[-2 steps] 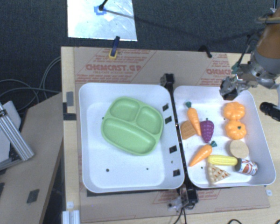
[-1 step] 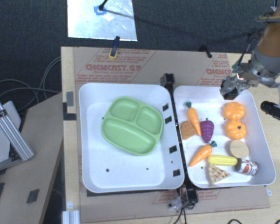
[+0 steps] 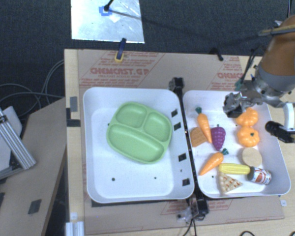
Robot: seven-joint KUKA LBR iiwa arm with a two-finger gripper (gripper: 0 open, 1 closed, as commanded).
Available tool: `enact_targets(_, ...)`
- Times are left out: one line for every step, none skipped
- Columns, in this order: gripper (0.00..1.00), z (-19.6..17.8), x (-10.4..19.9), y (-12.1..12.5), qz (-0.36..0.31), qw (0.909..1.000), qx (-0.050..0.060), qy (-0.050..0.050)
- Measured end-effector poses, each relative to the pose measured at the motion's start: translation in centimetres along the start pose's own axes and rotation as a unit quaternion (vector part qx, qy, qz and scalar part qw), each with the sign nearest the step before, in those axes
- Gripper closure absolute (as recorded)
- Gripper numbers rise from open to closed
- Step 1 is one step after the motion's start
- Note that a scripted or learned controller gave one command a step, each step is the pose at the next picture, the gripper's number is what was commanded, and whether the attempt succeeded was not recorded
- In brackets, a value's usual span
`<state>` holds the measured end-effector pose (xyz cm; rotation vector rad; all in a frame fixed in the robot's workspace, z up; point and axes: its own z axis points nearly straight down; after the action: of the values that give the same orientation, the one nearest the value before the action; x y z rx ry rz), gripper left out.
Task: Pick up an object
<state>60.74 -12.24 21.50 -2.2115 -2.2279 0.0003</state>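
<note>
Honestly, hand (image 3: 232, 105), grip state can't tell, hovers w/ the orange toy (image 3: 248, 117) just beside it and a pumpkin (image 3: 249, 136) close below, so closing may nudge both, not grab one.

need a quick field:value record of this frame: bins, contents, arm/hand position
left bin: holds a green divided plate
right bin: toy food, loosely clustered
items: two carrots, purple grapes, two orange pumpkin-like pieces, corn cob, pizza slice, small can, pale round piece
arm: enters from right, over the right bin's far corner
hand: low, beside the upper pumpkin piece
finger state: cannot tell
held object: none visible
</note>
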Motion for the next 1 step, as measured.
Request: enact_targets(1.00,0.50,4.31,-3.58,0.000,1.0000,0.000,0.000)
